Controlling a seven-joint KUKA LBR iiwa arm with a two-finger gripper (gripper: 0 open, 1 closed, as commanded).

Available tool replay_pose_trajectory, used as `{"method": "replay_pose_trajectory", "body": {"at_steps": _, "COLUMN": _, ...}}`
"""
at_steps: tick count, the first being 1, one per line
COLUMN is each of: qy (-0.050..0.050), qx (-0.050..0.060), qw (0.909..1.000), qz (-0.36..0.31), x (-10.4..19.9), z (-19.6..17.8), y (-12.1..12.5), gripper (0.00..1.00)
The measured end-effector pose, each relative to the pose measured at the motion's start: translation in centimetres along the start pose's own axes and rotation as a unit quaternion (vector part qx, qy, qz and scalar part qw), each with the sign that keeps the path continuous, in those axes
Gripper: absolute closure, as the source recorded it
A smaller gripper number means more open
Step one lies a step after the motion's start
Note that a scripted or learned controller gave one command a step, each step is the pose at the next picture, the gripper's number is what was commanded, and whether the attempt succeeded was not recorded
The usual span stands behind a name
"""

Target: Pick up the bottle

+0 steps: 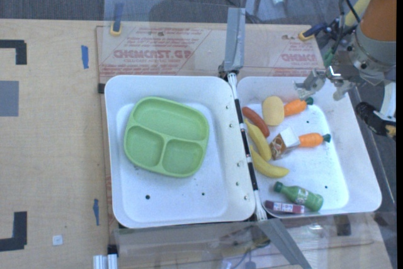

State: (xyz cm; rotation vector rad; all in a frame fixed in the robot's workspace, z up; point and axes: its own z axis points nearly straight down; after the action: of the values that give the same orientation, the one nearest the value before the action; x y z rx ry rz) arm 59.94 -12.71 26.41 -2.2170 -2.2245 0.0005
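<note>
Grey metal, the claw [323,82] hangs over the far right corner of the right bin [362,154], fingers spread and holding nothing, with two carrots [294,107] just below it. Green and lying on its side, the bottle [298,195] rests near the bin's front edge, well apart from the claw and diagonally across the bin from it. Its long axis runs left to right, cap toward the banana [259,147].

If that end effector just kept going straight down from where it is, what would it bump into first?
Probably the right bin's far corner, near the upper carrot; the end effector hangs above there. Depth is hard to judge.
</note>
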Motion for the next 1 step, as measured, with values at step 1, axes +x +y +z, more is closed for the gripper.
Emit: {"method": "replay_pose_trajectory", "body": {"at_steps": 1, "qy": 0.0, "qx": 0.001, "qw": 0.9938, "qz": 0.111, "x": 6.73, "z": 8.05, "y": -10.61, "gripper": 0.0}}
